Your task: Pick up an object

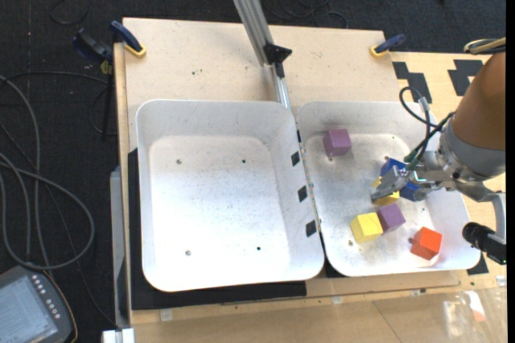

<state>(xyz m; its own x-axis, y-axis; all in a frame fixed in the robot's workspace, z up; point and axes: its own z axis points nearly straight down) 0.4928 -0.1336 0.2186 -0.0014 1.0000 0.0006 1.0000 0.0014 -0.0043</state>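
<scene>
End effector: the end effector (392, 187) sits low inside the right bin, near the middle of its right half, reaching in from the bin's right edge. Whether it is open or closed cannot be told.
Contact: its tip is over a small blue object (396, 169), beside something yellowish; no clear grip is visible.
Counts: two purple cubes, one yellow cube, one orange cube, one blue object, two white bins.
Nearest cubes: a purple cube (391, 216) lies just below the end effector, touching a yellow cube (366, 226) on its left, toward the bin's front edge.
Orange cube: the orange cube (426, 242) sits near the right bin's front right corner.
Far cube: a second purple cube (337, 142) rests apart from the others, near the bin's back left corner.
Bins: the right bin (315, 180) touches the left bin (213, 108); both stand on a pale table (201, 59).
Arm: the grey arm (483, 124) enters over the table's right edge.
</scene>
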